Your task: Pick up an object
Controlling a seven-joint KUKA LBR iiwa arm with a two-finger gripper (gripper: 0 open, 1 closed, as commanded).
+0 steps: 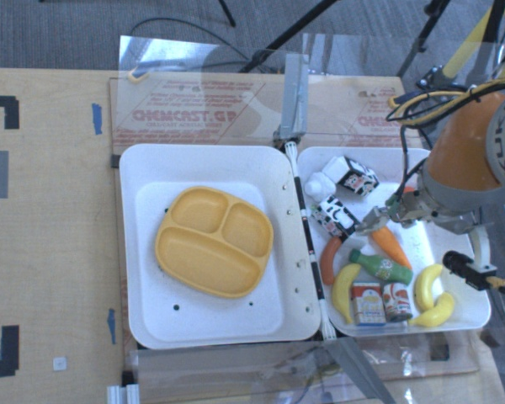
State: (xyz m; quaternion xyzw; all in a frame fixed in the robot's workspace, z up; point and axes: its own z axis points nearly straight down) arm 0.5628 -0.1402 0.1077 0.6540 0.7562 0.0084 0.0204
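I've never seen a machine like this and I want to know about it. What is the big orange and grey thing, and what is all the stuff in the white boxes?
That is a robot arm, reaching in from the right. One camera looks down from above the bench. At the arm's end is its claw, which it uses to pick things up. It hangs over the right bin, and I can't see anything gripped in it.

The right bin is full of toy food: an orange carrot, yellow bananas, a green bottle and little cartons. The left bin holds a yellow plate with three sections.
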